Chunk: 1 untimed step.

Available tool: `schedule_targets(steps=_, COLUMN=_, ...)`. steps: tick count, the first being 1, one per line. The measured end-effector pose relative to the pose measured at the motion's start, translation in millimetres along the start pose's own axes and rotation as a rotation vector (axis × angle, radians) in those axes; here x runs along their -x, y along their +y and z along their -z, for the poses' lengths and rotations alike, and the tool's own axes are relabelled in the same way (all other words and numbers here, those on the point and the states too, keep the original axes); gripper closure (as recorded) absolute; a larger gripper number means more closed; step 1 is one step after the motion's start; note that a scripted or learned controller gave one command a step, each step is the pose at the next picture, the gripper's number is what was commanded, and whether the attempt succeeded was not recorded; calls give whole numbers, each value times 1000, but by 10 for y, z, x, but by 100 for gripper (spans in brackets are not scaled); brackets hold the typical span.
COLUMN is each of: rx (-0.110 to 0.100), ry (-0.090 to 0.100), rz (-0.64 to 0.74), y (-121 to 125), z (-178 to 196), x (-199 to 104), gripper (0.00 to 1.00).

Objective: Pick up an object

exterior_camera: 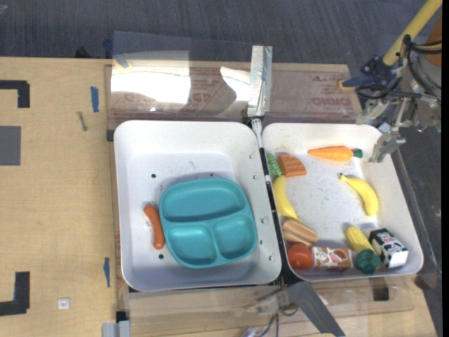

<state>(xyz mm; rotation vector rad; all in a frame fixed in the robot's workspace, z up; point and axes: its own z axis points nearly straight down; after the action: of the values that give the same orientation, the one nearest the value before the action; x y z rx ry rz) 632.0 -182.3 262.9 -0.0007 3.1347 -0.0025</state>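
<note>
The gripper (388, 146) hangs at the upper right corner of the right bin (414, 209), and at this angle I cannot tell whether it is released or clenched; nothing shows in its grasp. The nearest candidate is the carrot (331, 154), lying just to the camera-left of the jaws, apart from its neighbours. A good pick probably means shifting over it, squaring the jaws across its narrow width and descending straight.

Below the jaws lie two bananas (363, 193), a corn cob (358, 238), a black-and-white carton (388, 247), a green ball (366, 260), a bottle (330, 258), a tomato (299, 257), a hot dog (299, 230) and an orange waffle-like piece (290, 166). Far to their left, the left bin (133, 146) holds one teal tray (207, 221) and one sausage (154, 225).
</note>
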Motion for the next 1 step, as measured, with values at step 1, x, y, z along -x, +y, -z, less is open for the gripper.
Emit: schedule_targets(steps=1, rx=1, ry=0, rz=164, y=-312, z=-1582, x=67, gripper=0)
